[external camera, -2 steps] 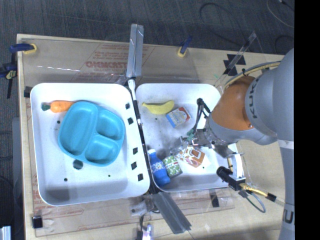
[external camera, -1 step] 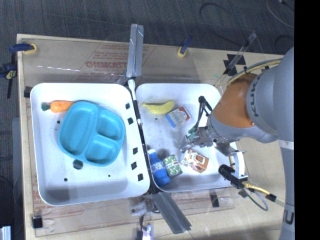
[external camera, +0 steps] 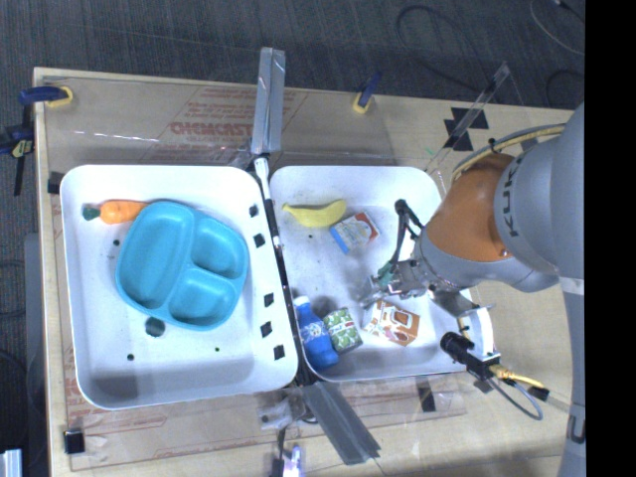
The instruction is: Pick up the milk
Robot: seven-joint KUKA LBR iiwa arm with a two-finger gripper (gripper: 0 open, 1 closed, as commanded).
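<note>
The big grey arm [external camera: 542, 217] swings in from the right, its orange band sitting over the right bin's [external camera: 422, 182] far edge, wrist bent down toward the bin floor. The gripper [external camera: 390, 281] hangs low in the right bin, just above and to the left of a small orange-and-white carton, the milk [external camera: 394, 323], which lies flat near the bin's front wall; nothing shows between the fingers, though whether they are spread or closed is too cluttered to tell. Over in the left bin [external camera: 84, 296], a blue divided tray [external camera: 184, 263] takes up the middle, with a carrot [external camera: 119, 210] tucked at its back corner, touching the tray's rim. Back in the right bin, a banana [external camera: 316, 213] lies along the back, a red-and-white packet [external camera: 355, 233] just beside it. Down front left, a blue bottle [external camera: 313, 334] lies against the divider side, with a green carton [external camera: 341, 330] pressed up next to it, between the bottle and the milk. A black cable [external camera: 401, 229] loops up beside the gripper.
</note>
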